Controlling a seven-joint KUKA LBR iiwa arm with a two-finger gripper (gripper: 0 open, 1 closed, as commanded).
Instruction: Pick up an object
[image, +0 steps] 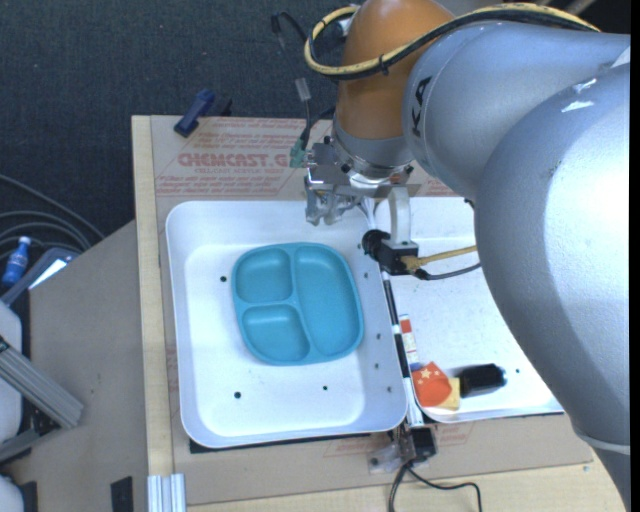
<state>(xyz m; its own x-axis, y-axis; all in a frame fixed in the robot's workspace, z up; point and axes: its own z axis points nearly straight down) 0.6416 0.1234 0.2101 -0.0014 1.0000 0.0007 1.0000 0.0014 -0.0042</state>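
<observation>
Arm reached in from the right, gripper (322, 210) hung over the far rim of the left bin (200, 400), just beyond the blue divided plate (297, 302). Nothing seen between the fingers; how far they were apart could not be told at this angle. Plate lay flat mid-bin, apart from the gripper, likely the pick target since it sat alone there. Right bin (520, 408) held a small red and orange object (436, 386) and a black item (481, 378) near its front edge, well apart from the gripper, mostly shadowed by the arm.
</observation>
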